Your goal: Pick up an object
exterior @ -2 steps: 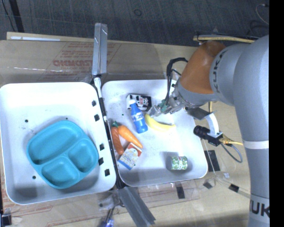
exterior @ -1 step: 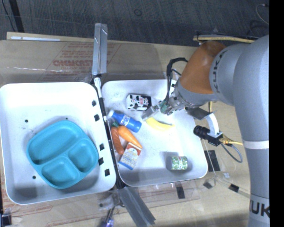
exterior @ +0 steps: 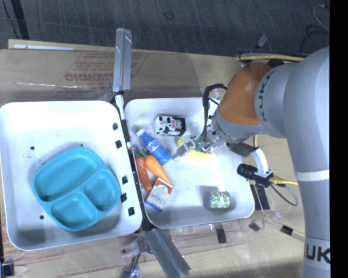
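The arm enters from the right and reaches down into the right bin (exterior: 235, 210). Its end effector (exterior: 196, 146) sits low over the middle of that bin, at a yellow object (exterior: 202, 153) lying on the bin floor. Whether it is spread or closed cannot be told from here, and nothing is seen between it.

Contents of the right bin: a blue bottle (exterior: 153, 146) and an orange carrot (exterior: 157, 167) along the left wall, touching; a small juice carton (exterior: 158, 195) just below the carrot; a black-and-white cow-pattern box (exterior: 170, 125) near the far wall; a green can (exterior: 218, 199) lying apart toward the near right corner.

The left bin (exterior: 23, 126) holds a blue compartment tray (exterior: 75, 188). Both bins rest on the bench (exterior: 58, 68).
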Controlling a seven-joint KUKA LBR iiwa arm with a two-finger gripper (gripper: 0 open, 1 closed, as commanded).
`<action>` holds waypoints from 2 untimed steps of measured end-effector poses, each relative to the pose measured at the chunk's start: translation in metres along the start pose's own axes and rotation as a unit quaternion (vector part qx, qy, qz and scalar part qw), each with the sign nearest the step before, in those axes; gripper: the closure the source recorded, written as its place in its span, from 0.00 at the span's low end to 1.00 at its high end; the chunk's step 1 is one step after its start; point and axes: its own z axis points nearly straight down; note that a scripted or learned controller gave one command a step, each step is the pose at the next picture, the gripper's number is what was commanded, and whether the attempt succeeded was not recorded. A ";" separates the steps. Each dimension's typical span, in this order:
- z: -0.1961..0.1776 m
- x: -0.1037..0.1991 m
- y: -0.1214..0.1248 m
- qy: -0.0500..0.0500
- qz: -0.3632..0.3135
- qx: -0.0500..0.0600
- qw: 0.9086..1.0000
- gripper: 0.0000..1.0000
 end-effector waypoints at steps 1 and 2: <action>-0.010 0.000 0.001 0.000 -0.002 0.000 1.000 1.00; -0.109 -0.007 0.013 -0.001 0.040 -0.001 0.999 1.00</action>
